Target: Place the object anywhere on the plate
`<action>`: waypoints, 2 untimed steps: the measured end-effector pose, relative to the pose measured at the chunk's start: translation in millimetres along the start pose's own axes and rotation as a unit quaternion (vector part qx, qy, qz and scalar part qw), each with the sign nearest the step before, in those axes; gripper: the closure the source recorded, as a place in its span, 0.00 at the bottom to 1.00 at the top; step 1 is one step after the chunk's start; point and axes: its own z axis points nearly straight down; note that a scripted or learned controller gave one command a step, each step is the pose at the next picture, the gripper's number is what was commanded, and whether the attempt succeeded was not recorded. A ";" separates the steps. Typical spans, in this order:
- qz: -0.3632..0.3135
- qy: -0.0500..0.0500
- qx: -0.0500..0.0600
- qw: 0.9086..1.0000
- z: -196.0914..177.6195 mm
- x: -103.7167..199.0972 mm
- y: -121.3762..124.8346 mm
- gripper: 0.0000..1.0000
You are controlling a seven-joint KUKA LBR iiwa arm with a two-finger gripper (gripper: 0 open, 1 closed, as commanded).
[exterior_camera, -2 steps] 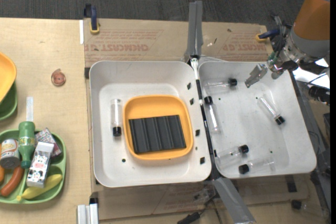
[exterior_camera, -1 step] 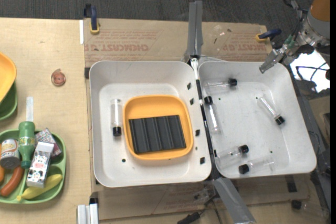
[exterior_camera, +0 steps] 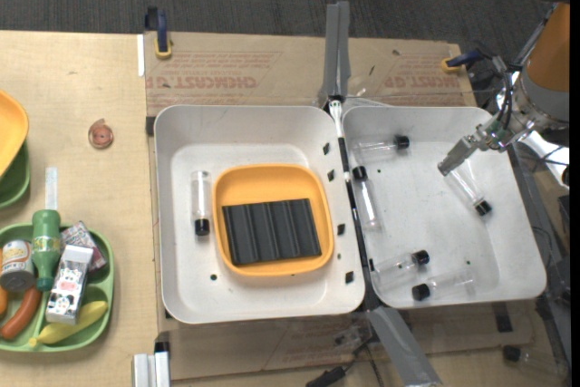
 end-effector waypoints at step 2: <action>-0.067 0.000 0.000 0.998 35.2 -17.5 -35.6 0.00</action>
